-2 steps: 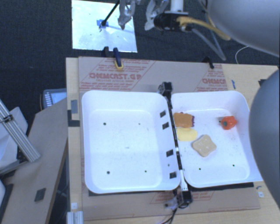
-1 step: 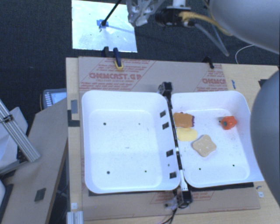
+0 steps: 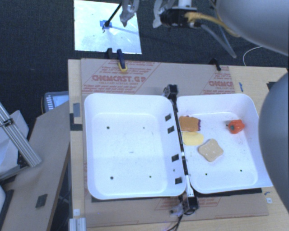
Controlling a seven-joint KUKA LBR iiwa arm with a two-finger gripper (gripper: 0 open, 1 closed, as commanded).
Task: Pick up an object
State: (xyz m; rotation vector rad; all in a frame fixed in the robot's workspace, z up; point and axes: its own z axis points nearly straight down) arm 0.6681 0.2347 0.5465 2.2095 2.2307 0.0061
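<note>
Hand: up at the far edge of the view, the hand hangs high over the dark floor beyond the table, well apart from both bins; two pale fingers show spread wide, with nothing between them.
Arm: grey bulk of the arm sweeps down the right side, covering the right bin's right rim.
Right bin: the right bin carries all four items.
Orange piece: a small red-orange object with a dark spot, far right in that bin, on its own.
Brown slab: an orange-brown square piece with a purple edge, hard by the divider on the left.
Yellow disc: a flat pale yellow round, just near of the brown slab, touching it.
Toast: a tan, bread-shaped piece, just beside the yellow disc, nearer and to the right.
Left bin: the left bin, white with a few dark dots.
Table: the table wears a printed brown sheet under both bins.
</note>
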